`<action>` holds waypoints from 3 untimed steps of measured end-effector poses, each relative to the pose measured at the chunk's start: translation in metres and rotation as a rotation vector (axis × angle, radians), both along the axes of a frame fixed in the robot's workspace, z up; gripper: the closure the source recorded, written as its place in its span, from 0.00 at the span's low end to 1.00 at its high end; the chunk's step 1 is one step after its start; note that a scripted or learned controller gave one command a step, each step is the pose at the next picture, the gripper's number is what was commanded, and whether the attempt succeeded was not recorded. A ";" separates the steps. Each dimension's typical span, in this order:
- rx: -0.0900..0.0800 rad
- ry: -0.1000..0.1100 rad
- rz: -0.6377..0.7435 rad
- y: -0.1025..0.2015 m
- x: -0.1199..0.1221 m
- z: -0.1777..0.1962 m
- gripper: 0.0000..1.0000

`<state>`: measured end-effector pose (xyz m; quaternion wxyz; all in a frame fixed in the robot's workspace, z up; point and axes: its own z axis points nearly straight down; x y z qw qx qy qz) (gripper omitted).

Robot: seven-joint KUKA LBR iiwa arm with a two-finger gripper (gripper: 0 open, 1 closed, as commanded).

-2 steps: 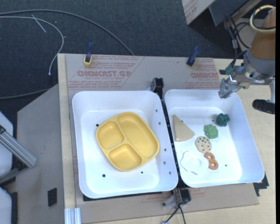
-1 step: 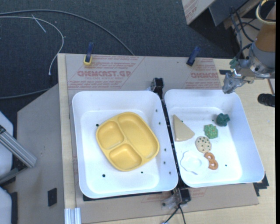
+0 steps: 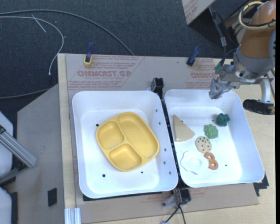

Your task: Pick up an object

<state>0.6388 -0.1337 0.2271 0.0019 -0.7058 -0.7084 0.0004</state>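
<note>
From my station, the arm (image 3: 258, 30) runs out of the picture at the top right corner, so I see just its orange band and wrist. The gripper (image 3: 217, 92) hangs at the far rim of the right bin (image 3: 251, 144), and its fingertips are too small and dark for me to tell how they stand. A cardboard box (image 3: 197, 9) is cut off by the top edge. At the left edge, a metal rail (image 3: 15, 146) and something white beside it are only partly in frame. The cables (image 3: 175, 214) at the bottom run off the edge.
</note>
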 end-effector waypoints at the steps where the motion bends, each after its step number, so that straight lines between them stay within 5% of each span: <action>1: 0.000 -0.001 0.001 0.054 0.003 -0.005 1.00; 3: 0.000 0.001 0.001 0.163 -0.019 -0.019 1.00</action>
